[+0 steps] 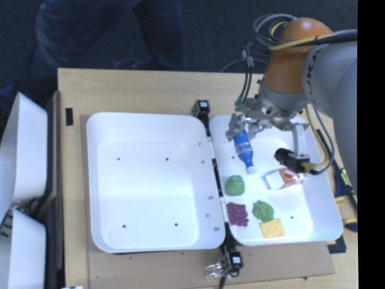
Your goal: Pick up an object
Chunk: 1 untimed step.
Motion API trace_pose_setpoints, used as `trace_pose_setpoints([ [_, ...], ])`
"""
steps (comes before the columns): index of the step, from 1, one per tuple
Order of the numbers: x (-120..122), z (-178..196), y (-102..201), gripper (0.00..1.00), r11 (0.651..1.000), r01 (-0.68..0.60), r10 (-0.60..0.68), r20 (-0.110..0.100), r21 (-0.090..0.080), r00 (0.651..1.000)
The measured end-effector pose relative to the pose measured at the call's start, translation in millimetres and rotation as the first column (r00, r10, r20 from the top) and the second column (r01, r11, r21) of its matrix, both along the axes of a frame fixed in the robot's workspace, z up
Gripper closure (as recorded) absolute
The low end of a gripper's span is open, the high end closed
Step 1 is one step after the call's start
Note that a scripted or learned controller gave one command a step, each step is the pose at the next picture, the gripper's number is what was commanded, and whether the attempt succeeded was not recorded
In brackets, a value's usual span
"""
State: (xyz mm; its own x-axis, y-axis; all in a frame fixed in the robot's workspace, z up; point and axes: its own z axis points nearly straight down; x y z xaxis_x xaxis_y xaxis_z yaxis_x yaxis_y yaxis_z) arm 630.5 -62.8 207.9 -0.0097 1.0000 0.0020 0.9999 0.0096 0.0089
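Two bins: a left bin [150, 179] and a right bin [313, 215], both white and shallow, are being shown side by side on a wooden bench [72, 89].
Arm: a grey arm with an orange band [295, 59] is being seen reaching in from the right, over the far end of the right bin.
Gripper: the gripper [240, 128] is being held just above the upper end of a blue bottle [243, 147]; whether it is parted or closed cannot be told, and no grasp is being shown.
Task's thing: the blue bottle is judged the likely target, lying in the right bin near its inner wall.
Key relation: the bottle is lying directly below and toward the viewer from the gripper, its long axis running from far-left to near-right, white cap [250, 168] toward the viewer.
Other objects: a green ball [234, 185], a purple piece [237, 214], a green clump [263, 209], a yellow block [272, 228] and an orange-and-white packet [283, 177] are being seen nearer the viewer.
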Motion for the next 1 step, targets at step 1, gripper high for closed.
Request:
trace_pose_setpoints([
  [1,-5.3,-7.0,89.4,1.0,1.0,0.0,0.0,-0.009,0.0,1.0],
])
